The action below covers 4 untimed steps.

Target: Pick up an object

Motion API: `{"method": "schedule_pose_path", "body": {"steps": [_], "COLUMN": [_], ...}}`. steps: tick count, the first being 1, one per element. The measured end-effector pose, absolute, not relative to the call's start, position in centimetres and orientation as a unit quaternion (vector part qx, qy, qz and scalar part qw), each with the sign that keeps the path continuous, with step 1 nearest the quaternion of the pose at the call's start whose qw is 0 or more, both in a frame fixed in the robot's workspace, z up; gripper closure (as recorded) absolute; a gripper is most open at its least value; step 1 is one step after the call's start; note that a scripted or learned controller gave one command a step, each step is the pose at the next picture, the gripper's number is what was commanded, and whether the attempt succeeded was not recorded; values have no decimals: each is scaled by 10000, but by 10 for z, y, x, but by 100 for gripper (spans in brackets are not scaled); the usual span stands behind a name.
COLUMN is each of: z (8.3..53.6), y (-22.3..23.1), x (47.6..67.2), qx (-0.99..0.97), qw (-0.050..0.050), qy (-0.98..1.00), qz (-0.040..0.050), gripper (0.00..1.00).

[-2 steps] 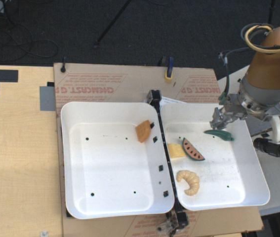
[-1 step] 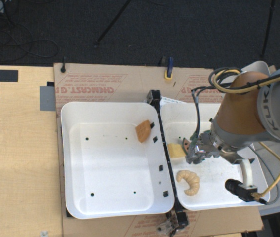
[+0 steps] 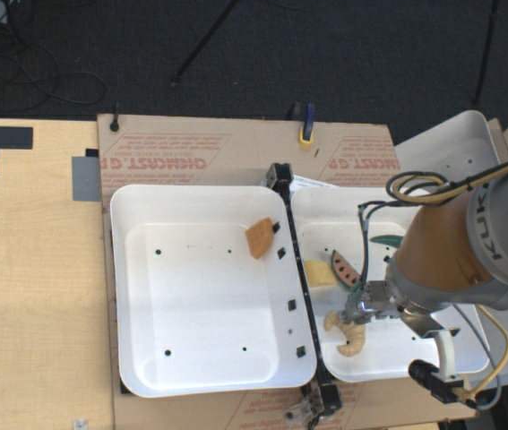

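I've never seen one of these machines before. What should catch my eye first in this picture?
Most striking is the big grey robot arm with an orange band, reaching in from the right over the right-hand shallow white bin. Its gripper hangs just above a small pale curled object, beside a watermelon-slice toy and a pale yellow block. In the left-hand shallow white bin, a lone orange wedge-shaped piece sits near the upper right corner.

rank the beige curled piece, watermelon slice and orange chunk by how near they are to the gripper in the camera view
From the gripper:
1. Beige curled piece, right bin, just below it.
2. Watermelon slice, right bin, above it.
3. Orange chunk, left bin, past the divider.
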State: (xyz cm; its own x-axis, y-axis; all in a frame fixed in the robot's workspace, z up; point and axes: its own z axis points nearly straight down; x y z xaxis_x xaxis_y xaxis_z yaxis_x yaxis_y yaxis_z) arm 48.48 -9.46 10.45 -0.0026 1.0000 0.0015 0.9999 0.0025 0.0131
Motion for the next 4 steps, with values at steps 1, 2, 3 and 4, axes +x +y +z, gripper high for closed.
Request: {"method": "schedule_pose_path", "body": {"steps": [1,2,3,4], "z": [323,381,267,321], "y": [-83,-77,-5,-44], "x": [487,480,474,476], "qx": [7063,7065,7048,7080], "qw": [61,15,-60,6], "qy": [7079,7077,7094,7062], "qz": [52,12,-42,-2], "gripper": [100,100,100,100]}}
